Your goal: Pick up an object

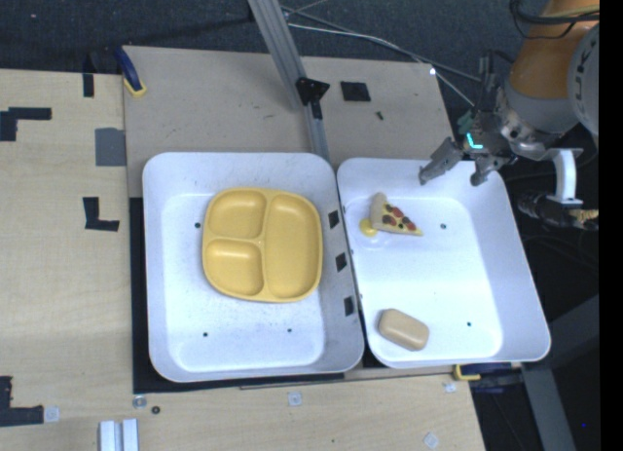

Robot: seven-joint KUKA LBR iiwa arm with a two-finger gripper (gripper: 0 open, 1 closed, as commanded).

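No words or labels can be read on anything. Two white bins are set side by side on the bench. A smooth yellow plate (263, 244) with three sections is seen in the left bin (175, 342). A toy pizza slice (392, 217), shaped like a triangle with red dots, is laid near the top of the right bin (487, 274). A small tan bread roll (402, 328), rounded and soft-looking, is laid near the bottom. The gripper (456, 173) is held over the top edge of the right bin. Its two dark fingers are spread apart, and nothing is held between them.
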